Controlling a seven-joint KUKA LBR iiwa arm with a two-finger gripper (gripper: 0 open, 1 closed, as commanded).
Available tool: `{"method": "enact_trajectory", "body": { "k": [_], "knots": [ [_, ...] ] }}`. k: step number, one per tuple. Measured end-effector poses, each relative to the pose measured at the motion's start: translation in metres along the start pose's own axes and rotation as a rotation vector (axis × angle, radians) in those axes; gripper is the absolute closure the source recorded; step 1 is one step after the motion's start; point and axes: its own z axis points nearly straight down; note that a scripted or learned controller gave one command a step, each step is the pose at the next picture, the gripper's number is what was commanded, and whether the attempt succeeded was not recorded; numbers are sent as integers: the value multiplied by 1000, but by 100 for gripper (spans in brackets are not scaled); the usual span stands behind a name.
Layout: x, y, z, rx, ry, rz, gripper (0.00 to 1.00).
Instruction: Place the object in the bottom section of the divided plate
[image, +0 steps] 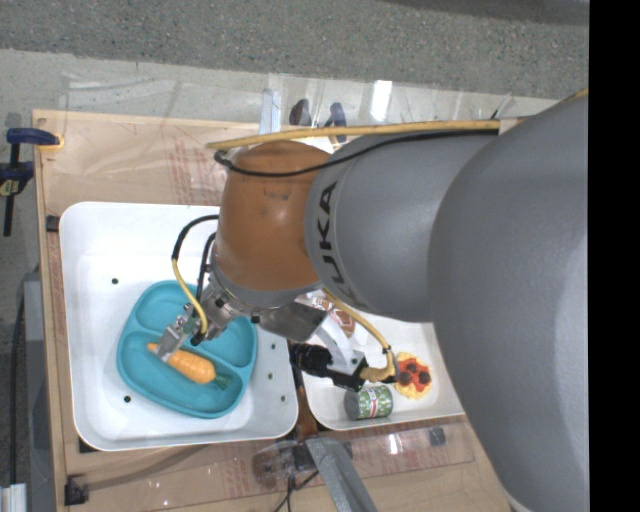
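right bin (440, 405) mostly hidden by arm (450, 220), arm cut off at right

The surface (130, 165) is a pale brown board that bears two shallow white bins side by side. The left bin (90, 300) sits square on it with its rim fully in sight; the right bin (440, 405) lies just beside it, mostly hidden under the arm. A blue clamp (18, 160) grips the surface's far left edge.

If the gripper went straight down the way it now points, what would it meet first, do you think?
Most likely the carrot, lying in the blue divided plate just below the gripper. Depth is unclear from this slanted view.
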Motion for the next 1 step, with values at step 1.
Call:
{"method": "enact_trajectory", "body": {
  "k": [1],
  "knots": [
    [-61, 7, -89, -4, -2, 51, 0]
  ]
}}
